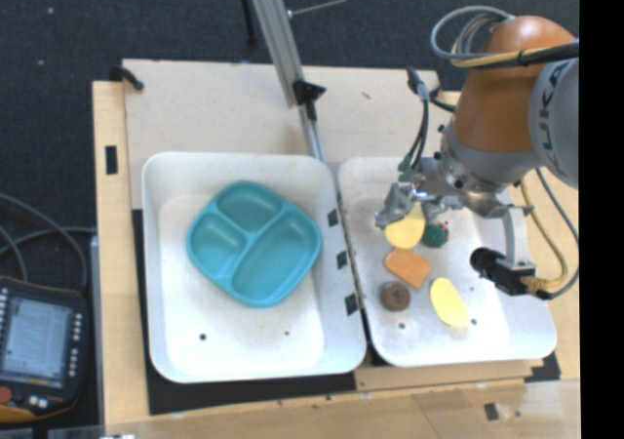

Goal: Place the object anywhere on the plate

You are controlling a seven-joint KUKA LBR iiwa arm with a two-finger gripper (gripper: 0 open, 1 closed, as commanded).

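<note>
Dark carpet surrounds the counter point(195, 105), where the gripper point(414, 208), its opening impossible to tell, sits low over a yellow toy piece point(404, 232) in the right bin point(517, 330), so the teal plate point(255, 242) in the left bin point(175, 330) awaits its object

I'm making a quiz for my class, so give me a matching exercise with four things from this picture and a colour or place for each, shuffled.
Things:
1. plate
2. round piece
3. orange block
4. yellow oval

Descriptions:
A. brown, in the right bin near its left wall
B. teal, with three compartments, in the left bin
C. nearest the right bin's front edge
D. between the two yellow pieces

Pairs: 1-B, 2-A, 3-D, 4-C
</note>
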